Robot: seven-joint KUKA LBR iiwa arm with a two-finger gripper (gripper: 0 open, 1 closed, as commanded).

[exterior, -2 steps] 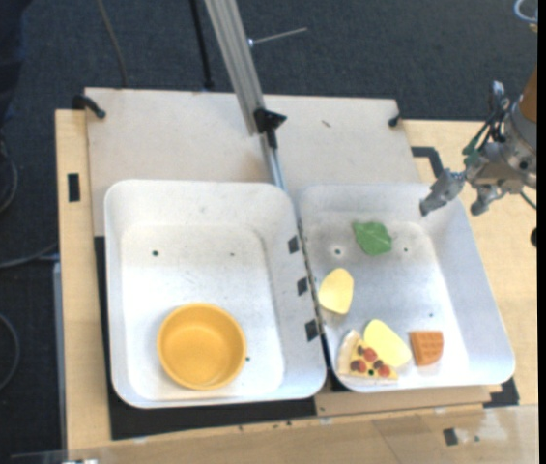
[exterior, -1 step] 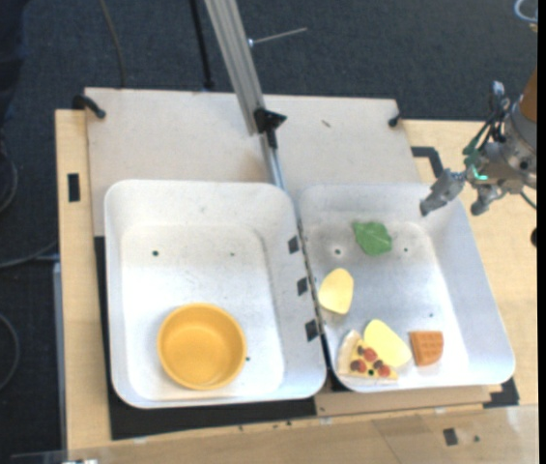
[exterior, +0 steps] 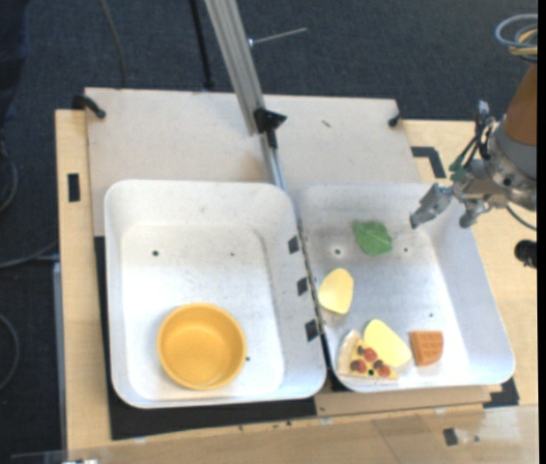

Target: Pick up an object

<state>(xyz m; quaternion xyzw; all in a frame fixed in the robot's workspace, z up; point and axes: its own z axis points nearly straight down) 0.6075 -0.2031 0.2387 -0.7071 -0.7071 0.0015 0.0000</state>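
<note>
The arm is cut off by the edge at three o'clock, so that little beyond its wrist is seen. The fingers of the gripper are too small and blurred for their spacing to be judged. At five o'clock in the right bin, the red-spotted piece is partly covered by a yellow piece, and its kind cannot be told. The slanted metal rail is cut off at twelve o'clock.
</note>
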